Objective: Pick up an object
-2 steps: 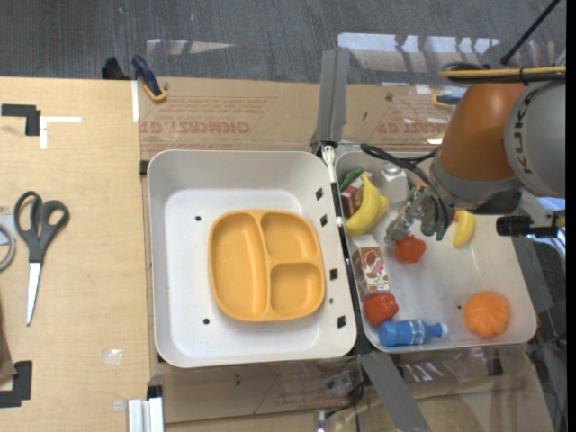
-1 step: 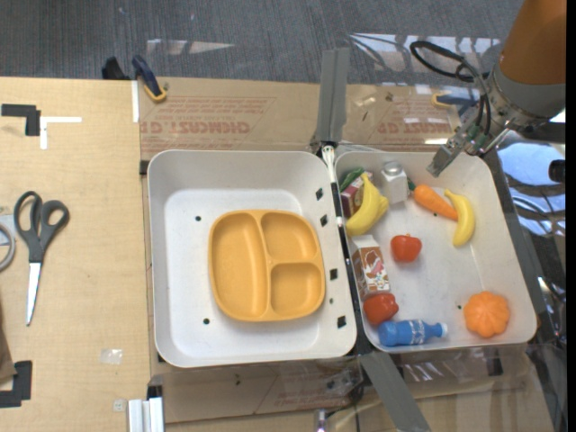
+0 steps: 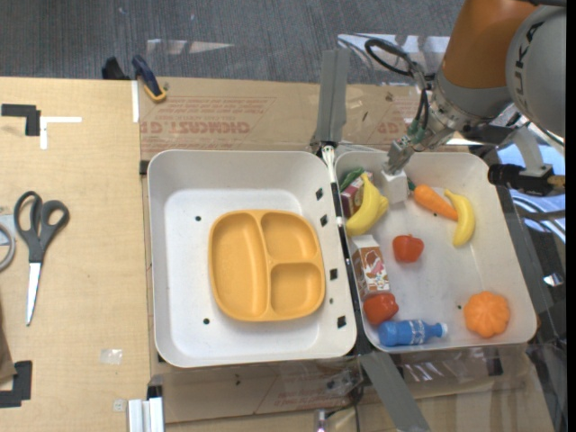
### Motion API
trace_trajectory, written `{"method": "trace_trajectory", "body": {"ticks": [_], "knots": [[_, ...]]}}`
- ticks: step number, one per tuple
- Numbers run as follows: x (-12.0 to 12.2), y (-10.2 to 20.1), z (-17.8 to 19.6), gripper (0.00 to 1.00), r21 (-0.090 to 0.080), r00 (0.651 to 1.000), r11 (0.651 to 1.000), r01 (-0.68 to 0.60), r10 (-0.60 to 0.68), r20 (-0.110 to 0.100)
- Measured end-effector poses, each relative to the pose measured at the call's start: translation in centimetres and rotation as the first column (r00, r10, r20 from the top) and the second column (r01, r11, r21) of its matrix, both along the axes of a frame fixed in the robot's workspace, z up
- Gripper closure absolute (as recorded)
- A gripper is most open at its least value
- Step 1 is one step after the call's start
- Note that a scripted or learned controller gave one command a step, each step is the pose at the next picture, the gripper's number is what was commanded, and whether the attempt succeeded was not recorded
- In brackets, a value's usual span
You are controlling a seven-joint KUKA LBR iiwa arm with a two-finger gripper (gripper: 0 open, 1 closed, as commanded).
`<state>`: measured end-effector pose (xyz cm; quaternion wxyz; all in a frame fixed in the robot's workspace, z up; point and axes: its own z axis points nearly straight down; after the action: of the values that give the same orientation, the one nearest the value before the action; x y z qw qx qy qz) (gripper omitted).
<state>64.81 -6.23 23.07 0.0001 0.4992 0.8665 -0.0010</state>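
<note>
We see, at left, a yellow divided plate (image 3: 267,265) in the left bin (image 3: 171,241). In the right bin (image 3: 517,268), the claw (image 3: 394,180) hovers just beside a banana (image 3: 367,209); its opening we cannot tell. Crowding neighbours, perhaps a carton, could spoil any grasp.

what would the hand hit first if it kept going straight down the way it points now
Probably the yellow banana at the right bin's upper left. The hand hangs just beside its upper end, with the carrot close on the other side; depth is hard to judge from this slant.
</note>
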Motion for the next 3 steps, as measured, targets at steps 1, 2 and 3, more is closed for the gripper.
{"method": "trace_trajectory", "body": {"ticks": [1,2,3], "knots": [[-0.8,-5.2,-12.5,1.0,0.0,0.955,0.955,-0.295,0.295,0.003],[-2.7,-3.5,-13.9,1.0,0.001,0.991,0.991,-0.137,0.137,0.001],[-2.0,-15.5,-13.6,1.0,-0.004,0.947,0.947,-0.322,0.322,0.006]]}}
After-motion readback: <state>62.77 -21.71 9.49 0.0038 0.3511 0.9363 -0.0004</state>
